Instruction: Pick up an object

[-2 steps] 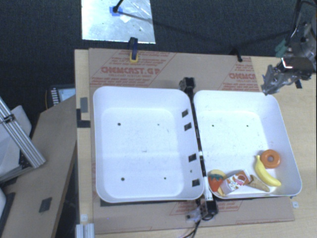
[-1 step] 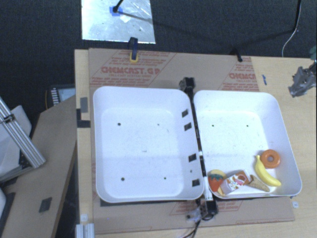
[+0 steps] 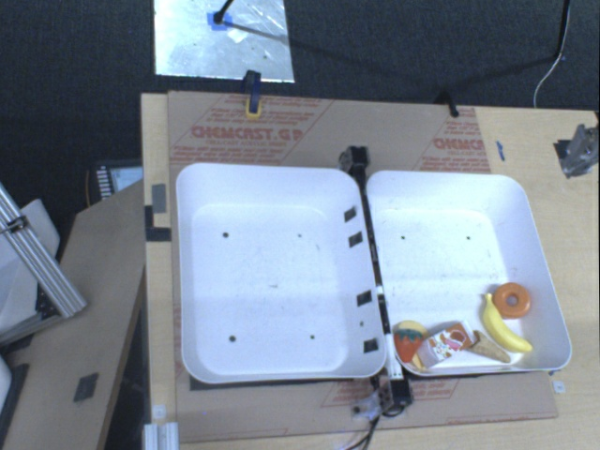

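Observation:
Several small objects lie in the near right corner of the right bin [image 3: 441, 242]. A yellow banana [image 3: 504, 325] curves along the front right. Just behind it lies an orange ring [image 3: 512, 299]. A round red-and-orange fruit [image 3: 409, 341] rests against the bin's front left wall. Beside that fruit is a red-and-white packet [image 3: 446, 342], then a brown cone-shaped piece [image 3: 489, 348] touching the banana.
The left bin [image 3: 272, 270] sits beside the right one, with a black clipped divider [image 3: 367, 270] between them. Both rest on a cardboard sheet [image 3: 309, 129]. A small grey metal piece [image 3: 579, 150] juts in at the right edge. A shiny square plate [image 3: 223, 26] lies behind the bench.

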Controlling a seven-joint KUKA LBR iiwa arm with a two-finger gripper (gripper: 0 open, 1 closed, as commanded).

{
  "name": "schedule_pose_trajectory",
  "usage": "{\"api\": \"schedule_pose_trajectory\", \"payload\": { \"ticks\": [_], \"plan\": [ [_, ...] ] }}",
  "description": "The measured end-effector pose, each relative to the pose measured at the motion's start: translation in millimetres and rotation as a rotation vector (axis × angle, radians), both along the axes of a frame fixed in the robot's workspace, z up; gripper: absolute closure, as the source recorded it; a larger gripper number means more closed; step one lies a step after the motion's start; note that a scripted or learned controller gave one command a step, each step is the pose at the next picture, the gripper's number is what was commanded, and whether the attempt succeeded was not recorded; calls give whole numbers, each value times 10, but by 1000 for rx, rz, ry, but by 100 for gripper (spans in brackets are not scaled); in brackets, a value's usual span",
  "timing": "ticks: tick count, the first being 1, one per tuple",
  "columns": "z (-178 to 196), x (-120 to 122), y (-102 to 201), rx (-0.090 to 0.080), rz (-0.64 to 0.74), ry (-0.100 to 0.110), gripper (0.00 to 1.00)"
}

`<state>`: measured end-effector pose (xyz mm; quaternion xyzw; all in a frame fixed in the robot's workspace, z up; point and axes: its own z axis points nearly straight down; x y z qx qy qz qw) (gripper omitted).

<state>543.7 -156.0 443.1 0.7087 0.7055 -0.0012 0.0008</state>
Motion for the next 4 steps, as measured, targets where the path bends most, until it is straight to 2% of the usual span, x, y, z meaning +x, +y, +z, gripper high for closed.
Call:
{"api": "schedule_pose_trajectory", "payload": {
  "ticks": [1, 2, 4],
  "plan": [
    [274, -322, -336, 0, 1, -6, 100],
    [577, -581, -517, 0, 3, -6, 100],
    [449, -569, -504, 1, 4, -4, 100]
  ]
}}
